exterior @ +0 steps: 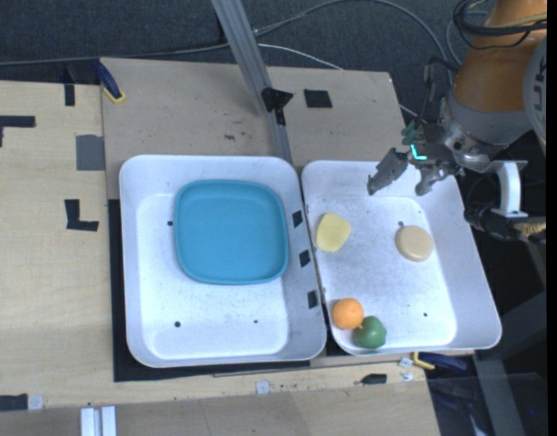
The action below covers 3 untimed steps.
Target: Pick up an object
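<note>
1. Pincer [407, 180] first: we see it above the far part of the right bin [473, 289], its two dark fingers [384, 176] spread apart with nothing between them, so it is released.
2. We follow the grey arm [492, 80] in from the right, the orange band on it above the wrist, a small teal light showing at the wrist.
3. We count four things in the right bin. A yellow piece [333, 232] lies near the bin's left wall, below and left of the pincer.
4. A beige round thing [414, 242] lies toward the middle right of the bin, just below the pincer's right finger in the view and apart from it.
5. An orange ball [348, 313] and a green ball [370, 332] sit at the near left corner, touching each other.
6. We see the left bin [137, 243] holding a blue plate [231, 231], which lies flat toward its far side.
7. We note that both bins rest side by side on the worktop [42, 243], which bears scattered black tape marks.
8. A grey metal bar [246, 48] slants down to the gap between the bins at their far edge.
</note>
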Tool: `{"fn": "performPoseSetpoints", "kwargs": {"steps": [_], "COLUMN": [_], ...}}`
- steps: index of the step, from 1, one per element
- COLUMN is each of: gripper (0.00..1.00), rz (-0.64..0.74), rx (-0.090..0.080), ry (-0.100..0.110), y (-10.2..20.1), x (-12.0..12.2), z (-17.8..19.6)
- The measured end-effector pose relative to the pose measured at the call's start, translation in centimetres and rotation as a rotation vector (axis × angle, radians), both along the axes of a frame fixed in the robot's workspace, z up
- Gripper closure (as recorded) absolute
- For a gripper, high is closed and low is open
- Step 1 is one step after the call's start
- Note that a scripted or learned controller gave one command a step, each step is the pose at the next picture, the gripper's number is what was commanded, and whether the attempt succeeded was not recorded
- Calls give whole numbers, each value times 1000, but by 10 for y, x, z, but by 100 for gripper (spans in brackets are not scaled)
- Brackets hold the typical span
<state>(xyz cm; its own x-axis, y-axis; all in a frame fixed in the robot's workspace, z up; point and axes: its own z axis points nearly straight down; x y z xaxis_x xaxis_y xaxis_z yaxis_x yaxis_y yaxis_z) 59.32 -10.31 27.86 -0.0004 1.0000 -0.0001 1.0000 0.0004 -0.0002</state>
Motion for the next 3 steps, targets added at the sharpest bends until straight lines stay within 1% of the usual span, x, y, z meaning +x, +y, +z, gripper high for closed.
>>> {"fn": "performPoseSetpoints", "kwargs": {"steps": [1,2,3], "gripper": [0,0,0], "rz": [0,0,0], "rx": [0,0,1], "ry": [0,5,6], "y": [0,10,12], "x": [0,1,-1], "z": [0,-57,-120]}}
